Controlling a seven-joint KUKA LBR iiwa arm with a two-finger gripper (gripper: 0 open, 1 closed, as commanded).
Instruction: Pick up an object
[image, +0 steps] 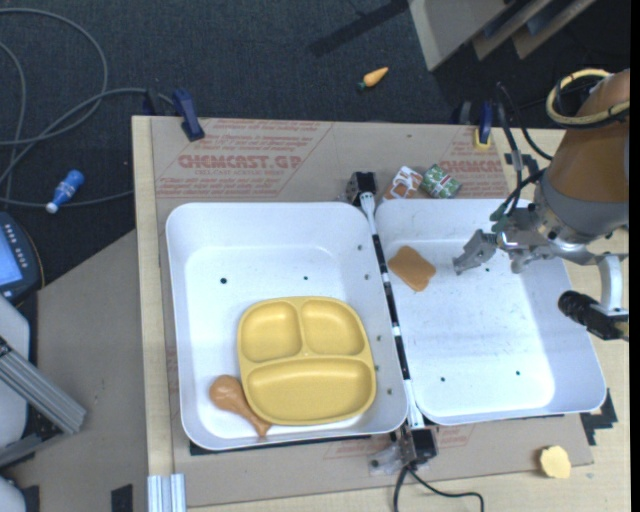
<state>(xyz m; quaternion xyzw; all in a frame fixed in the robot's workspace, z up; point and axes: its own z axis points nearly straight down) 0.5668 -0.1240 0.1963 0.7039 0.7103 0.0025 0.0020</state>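
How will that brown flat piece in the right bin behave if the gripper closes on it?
The brown piece lies flat and low, so it probably offers little edge to pinch. It looks small and thin, likely light. On the smooth white bin floor, it may slide when nudged.

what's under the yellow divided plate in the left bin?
A tan spoon-like piece pokes out from under the yellow divided plate at its near-left corner, resting on the left bin floor. How far it runs underneath is hidden by the plate.
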